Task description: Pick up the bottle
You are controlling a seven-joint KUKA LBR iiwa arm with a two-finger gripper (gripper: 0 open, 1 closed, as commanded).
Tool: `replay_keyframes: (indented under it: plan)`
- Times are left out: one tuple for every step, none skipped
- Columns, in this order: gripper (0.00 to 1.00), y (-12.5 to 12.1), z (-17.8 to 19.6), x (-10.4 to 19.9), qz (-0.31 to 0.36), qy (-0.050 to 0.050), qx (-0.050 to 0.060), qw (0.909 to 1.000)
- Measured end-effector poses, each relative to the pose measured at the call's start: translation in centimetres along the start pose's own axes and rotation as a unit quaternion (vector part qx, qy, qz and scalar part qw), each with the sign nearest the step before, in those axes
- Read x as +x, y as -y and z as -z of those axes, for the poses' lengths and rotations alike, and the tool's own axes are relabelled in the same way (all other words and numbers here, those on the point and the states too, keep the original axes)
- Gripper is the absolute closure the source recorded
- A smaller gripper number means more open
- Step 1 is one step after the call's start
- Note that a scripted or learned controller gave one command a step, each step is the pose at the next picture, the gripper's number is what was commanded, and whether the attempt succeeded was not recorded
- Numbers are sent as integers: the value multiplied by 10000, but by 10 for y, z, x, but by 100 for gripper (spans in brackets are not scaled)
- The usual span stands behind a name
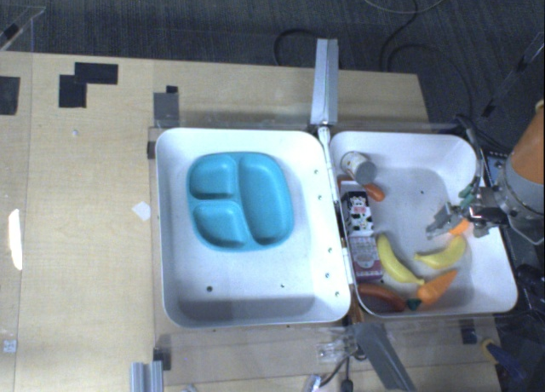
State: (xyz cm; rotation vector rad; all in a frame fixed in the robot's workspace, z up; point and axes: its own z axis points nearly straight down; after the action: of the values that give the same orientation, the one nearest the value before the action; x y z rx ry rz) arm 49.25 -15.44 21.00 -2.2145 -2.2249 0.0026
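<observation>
The bottle lies on its side along the left wall of the right bin. Its grey cap end points to the far side, and its body carries a white and red label. My gripper hangs low over the right part of the same bin, well to the right of the bottle and apart from it. It sits just above a yellow banana, with a small orange item right beneath it.
A second banana, a carrot and a dark red item crowd the bin's near end beside the bottle's base. A small orange piece lies near the cap. The left bin holds a blue divided plate.
</observation>
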Motion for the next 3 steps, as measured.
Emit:
replay_keyframes:
  plan:
    - [0, -127, 67, -51, -1329, 7, -20, 9911]
    - [0, -89, -46, -39, -865, -3, 6, 9962]
    - [0, -170, -119, -45, 549, 5, -24, 9985]
